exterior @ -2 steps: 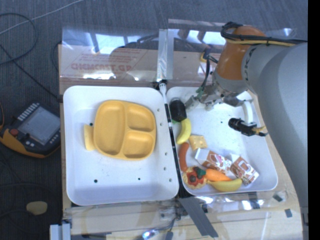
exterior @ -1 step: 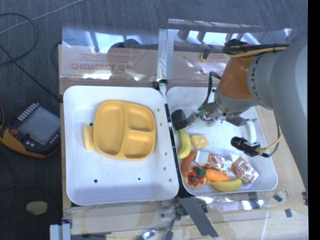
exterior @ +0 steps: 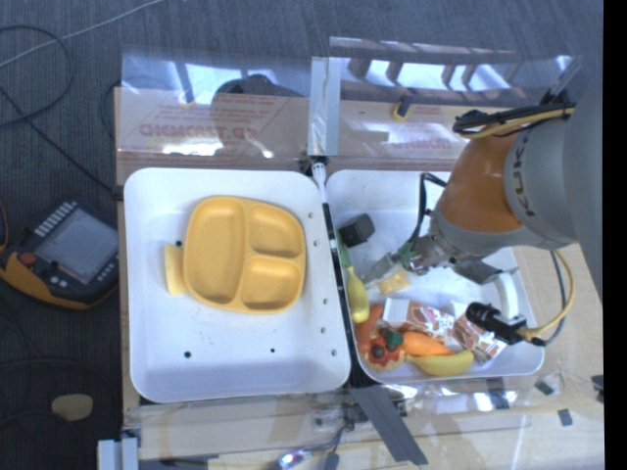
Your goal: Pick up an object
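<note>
The arm's gripper (exterior: pixel 423 256) reaches low into the right bin (exterior: pixel 519 358), above a pale yellow block (exterior: pixel 394 283) near the toy food: the approach step, with a descent and close apparently next. Whether the jaws are open cannot be told; the wrist hides them. A yellow tray (exterior: pixel 244 254) fills the left bin (exterior: pixel 157 360).

Grey, rounded metal-bodied robot arm (exterior: pixel 573 174) with dark lettering on its casing. Broad glossy orange band (exterior: pixel 480 186) above the wrist. Black cable (exterior: pixel 509 116) runs over the band; a yellow-and-black cable (exterior: pixel 560 302) loops beneath the arm.
</note>
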`<move>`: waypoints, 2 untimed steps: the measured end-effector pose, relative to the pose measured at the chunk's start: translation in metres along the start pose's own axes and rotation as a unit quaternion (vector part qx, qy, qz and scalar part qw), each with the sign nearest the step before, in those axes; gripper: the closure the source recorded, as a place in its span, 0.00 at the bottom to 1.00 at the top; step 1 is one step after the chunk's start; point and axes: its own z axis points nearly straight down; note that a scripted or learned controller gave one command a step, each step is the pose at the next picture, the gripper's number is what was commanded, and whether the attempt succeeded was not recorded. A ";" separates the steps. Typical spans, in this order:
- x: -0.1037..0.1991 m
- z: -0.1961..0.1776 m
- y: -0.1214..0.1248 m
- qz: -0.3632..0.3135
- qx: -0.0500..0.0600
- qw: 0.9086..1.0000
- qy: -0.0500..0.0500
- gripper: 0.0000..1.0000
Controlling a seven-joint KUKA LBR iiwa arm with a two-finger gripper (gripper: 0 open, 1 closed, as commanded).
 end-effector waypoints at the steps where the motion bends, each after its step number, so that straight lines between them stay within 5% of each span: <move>1: -0.022 0.001 0.007 -0.048 0.001 0.999 0.003 0.00; 2: -0.070 0.002 -0.017 0.033 0.001 0.999 0.002 0.00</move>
